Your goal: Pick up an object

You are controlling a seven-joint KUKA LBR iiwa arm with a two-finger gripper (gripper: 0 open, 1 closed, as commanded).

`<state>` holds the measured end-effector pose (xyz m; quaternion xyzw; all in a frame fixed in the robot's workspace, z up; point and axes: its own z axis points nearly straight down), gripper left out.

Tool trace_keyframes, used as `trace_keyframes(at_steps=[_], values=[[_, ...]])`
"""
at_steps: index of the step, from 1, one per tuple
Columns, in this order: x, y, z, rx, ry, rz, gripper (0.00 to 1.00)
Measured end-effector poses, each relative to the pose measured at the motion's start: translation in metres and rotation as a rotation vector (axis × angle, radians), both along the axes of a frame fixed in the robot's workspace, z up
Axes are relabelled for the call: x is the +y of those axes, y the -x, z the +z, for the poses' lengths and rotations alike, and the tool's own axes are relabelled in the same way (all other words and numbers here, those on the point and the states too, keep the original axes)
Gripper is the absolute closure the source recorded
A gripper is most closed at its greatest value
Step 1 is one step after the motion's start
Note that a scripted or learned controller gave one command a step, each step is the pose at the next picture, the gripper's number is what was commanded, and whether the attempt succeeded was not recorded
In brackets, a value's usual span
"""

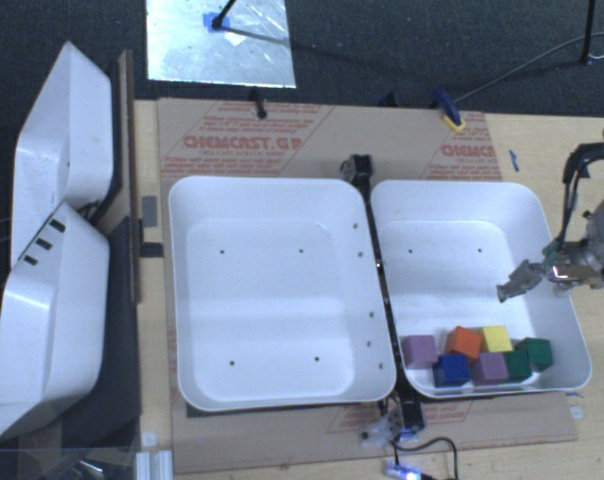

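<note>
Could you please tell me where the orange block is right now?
The orange block sits in the right bin, near its front wall, between the yellow block and a purple block, just behind the blue block.

You are looking at a robotics lab test cell: a surface (542,423) covered with printed cardboard sheeting (252,138), two shallow white bins (272,193) clamped side by side, spare bins (52,268) stacked to one side, cables (542,63) trailing over dark carpet (402,28), and small colored blocks (477,356) as test pieces.
</note>
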<state>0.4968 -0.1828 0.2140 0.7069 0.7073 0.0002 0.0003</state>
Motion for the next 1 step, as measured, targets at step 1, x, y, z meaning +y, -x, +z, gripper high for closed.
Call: trace_keyframes(at_steps=[1], values=[[-0.0001, -0.0004, 0.0106, -0.001, 0.001, 0.001, 1.00]])
